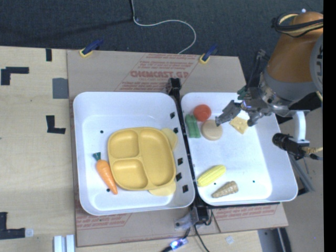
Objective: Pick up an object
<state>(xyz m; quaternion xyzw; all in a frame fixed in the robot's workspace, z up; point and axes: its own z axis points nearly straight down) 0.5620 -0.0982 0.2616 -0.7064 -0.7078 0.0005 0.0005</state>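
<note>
Gripper (239,114) spread wide and holding nothing, above the right bin (262,156), yellow cheese wedge (239,125) just below its fingers, tan round piece (212,131) and red tomato (202,112) left of the wedge, corn cob (211,175) nearer the bin's front

Open jaws (237,115) over R bin (273,185).

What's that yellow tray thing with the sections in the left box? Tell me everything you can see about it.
The yellow tray is a divided plate that looks like smooth plastic, with rounded corners and three shallow compartments, all empty. It lies flat, right side up, slightly turned, in the middle of the left bin. A toy carrot lies beside its left edge, close or just touching. A paler yellow piece sticks out from under its right side and lower edge. The gripper is over the other bin, away from it.
</note>
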